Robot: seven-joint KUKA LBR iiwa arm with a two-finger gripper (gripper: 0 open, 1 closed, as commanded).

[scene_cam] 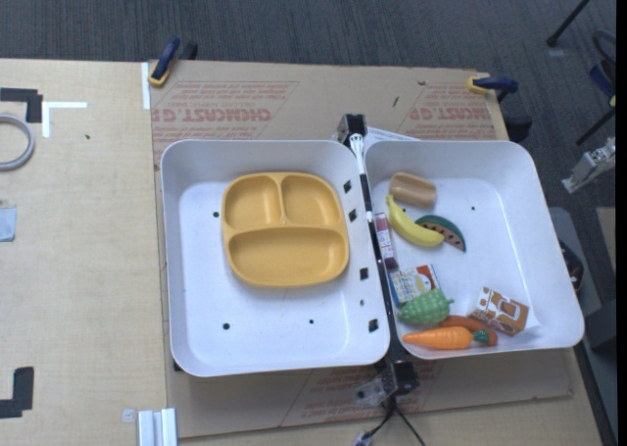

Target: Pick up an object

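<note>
The claw (591,166) shows as a small pale grey shape at the right edge of the camera view, just outside the far right corner of the right bin (519,172). It is too small and too blurred to tell how far open it is, and nothing can be seen held in it

Everything that could be picked lies in the right bin, to the view's left of the claw and apart from it. Closest to the claw across the bin are a brown bread roll (412,188), a banana (411,225) just below the roll and a watermelon slice (448,234) touching the banana's end. Farther from the claw, toward the bin's near edge, sit a brown-and-white patterned block (504,312), a carrot (440,338), a green leafy toy (424,310) just above the carrot and a small printed carton (411,283). A slim packet (383,238) lies along the wall farthest from the claw

Beyond that wall, well away from the claw, the left bin (196,317) holds a yellow divided plate (285,228). Both bins rest on a sheet of cardboard (235,106)
</note>
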